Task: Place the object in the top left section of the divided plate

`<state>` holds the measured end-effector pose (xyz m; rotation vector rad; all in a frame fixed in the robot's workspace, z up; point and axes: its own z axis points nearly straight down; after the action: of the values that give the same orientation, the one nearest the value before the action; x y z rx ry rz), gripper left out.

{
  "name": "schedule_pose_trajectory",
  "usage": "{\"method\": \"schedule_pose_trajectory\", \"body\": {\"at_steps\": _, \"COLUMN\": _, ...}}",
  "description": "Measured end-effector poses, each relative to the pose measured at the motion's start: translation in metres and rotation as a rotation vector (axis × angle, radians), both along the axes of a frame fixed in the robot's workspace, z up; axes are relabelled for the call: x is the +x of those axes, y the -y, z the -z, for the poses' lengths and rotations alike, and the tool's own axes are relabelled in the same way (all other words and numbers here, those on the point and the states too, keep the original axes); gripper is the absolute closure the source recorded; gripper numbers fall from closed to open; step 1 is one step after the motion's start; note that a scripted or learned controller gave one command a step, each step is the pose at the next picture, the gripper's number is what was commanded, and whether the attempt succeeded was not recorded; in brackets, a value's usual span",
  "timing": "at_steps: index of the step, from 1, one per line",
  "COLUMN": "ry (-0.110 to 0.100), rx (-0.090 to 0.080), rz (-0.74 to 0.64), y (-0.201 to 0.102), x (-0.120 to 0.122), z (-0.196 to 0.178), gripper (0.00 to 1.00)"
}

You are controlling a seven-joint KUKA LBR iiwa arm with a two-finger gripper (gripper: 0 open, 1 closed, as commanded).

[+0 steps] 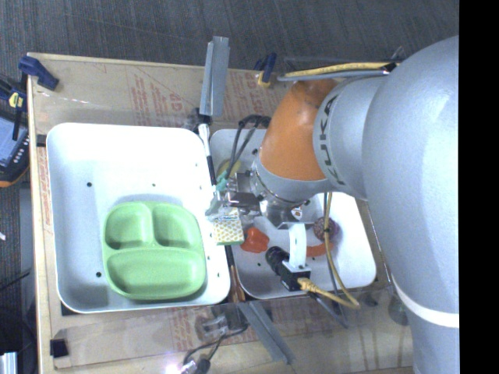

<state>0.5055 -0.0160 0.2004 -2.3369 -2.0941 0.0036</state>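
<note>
A green divided plate [153, 249] lies in the left bin, with two small sections on its far side and one long section nearer the front. My gripper [225, 211] hangs over the rim between the two bins, just right of the plate's top right section. It is shut on a small yellow-green checkered object [228, 229], which hangs from the fingertips above the rim. The top left section [126, 226] of the plate has nothing in it.
The left white bin [86, 170] holds the plate. The arm's orange band [292, 142] and grey body cover much of the right bin [355, 263], where an orange-red item [254, 241] lies. Cables and a black fitting [282, 265] hang beside the wrist.
</note>
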Motion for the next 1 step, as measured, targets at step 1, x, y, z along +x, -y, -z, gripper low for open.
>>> {"method": "schedule_pose_trajectory", "body": {"at_steps": 1, "ry": 0.001, "rx": 0.001, "rz": -0.062, "y": -0.0699, "x": -0.0094, "z": -0.0434, "gripper": 1.0}}
